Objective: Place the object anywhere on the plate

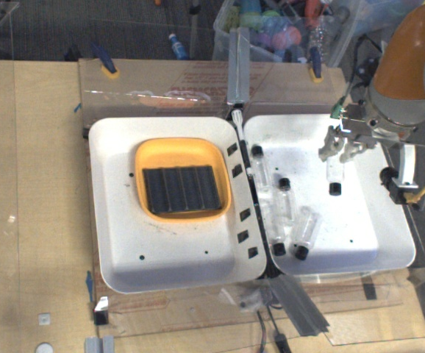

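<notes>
Above the right bin [389, 252], the tool [337, 153] is gripping a clear vial [334, 173] with a black cap, hanging upright; the orange plate [148, 157] is sitting in the left bin [113, 219].

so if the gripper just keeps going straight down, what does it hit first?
Probably the vial right under the gripper; past it, the right bin floor. Depth is hard to judge from this slanted view.

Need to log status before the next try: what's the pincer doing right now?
Pincer: over the right bin, a clear vial hanging between its tips; it looks shut on the vial.
</notes>
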You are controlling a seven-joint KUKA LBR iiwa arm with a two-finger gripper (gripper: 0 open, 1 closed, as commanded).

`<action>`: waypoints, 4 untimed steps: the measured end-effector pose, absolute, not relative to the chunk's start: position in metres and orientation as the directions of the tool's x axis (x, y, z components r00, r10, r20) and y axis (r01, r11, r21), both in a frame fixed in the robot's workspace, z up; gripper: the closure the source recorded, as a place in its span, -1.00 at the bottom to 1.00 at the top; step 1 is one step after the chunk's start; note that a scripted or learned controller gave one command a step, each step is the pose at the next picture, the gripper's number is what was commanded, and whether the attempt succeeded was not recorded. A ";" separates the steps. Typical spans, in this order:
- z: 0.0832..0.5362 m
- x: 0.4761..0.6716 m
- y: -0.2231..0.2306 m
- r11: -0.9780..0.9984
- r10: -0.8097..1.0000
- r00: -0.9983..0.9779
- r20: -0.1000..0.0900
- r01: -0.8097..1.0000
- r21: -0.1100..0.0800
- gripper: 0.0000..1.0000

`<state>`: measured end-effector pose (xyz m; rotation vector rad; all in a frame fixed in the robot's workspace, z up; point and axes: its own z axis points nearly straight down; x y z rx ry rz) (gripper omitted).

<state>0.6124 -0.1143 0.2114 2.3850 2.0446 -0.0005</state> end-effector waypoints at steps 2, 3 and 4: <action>0.187 0.667 -0.120 0.253 0.968 -0.253 0.002 0.968 -0.001 1.00; 0.211 0.667 -0.089 0.382 0.924 -0.382 -0.002 0.924 0.004 1.00; 0.211 0.667 -0.089 0.382 0.924 -0.382 -0.002 0.924 0.004 -1.00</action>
